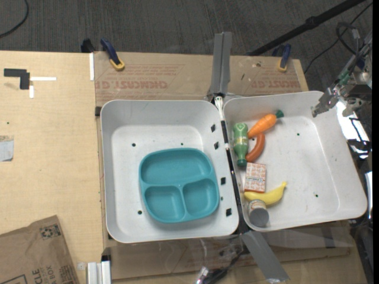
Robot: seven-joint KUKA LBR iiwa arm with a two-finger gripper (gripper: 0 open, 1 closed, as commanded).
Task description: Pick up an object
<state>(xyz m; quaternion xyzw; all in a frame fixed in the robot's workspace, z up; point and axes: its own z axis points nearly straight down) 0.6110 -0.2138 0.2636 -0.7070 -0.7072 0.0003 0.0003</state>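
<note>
Nothing is lifted yet: the gripper point(324, 106) hangs at the far right corner of the right bin point(323, 176), just above its rim, with nothing seen in its grasp. It is too small and cluttered here to tell whether it is spread or closed. The whole pick seems to lie ahead: choose one item, travel over it, descend, close and lift. Every candidate lies well to the gripper's left and nearer the camera, clustered along that bin's left wall. There are six in all, one of each: a carrot point(264, 124), the closest to the gripper; a green bottle point(240, 142) beyond it; an orange-red curved piece point(256, 149) touching the bottle; then a small printed box point(255, 174), a banana point(267, 195) and a grey can point(258, 213), farthest away. Farther left still, the second of the two bins point(118, 158) holds one teal plate point(179, 184) with three compartments.
</note>
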